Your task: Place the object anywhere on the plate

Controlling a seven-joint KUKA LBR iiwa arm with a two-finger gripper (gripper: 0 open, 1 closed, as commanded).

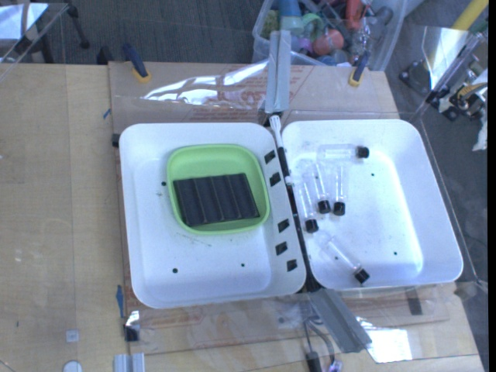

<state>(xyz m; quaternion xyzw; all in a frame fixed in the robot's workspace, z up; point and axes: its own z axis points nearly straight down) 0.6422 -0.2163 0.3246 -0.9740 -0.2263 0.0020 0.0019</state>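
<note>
Aiming for a clear vial [338, 186] in the right bin [397, 200], mid-body, is suiting the green plate [180, 162]; tool state I cannot tell.

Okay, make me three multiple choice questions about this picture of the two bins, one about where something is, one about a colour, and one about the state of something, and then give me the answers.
1. Where is the green plate?
A. In the left bin
B. In the right bin
C. On the wooden bench outside the bins

2. What colour are the caps on the clear tubes?
A. White
B. Black
C. Orange

3. How does the dark ridged block lie?
A. Flat on the plate
B. Leaning against the bin wall
C. Standing on end in the right bin

Answers: 1 A, the plate sits inside the left bin. 2 B, each tube ends in a black cap. 3 A, the block rests flat within the plate's rim.
</note>
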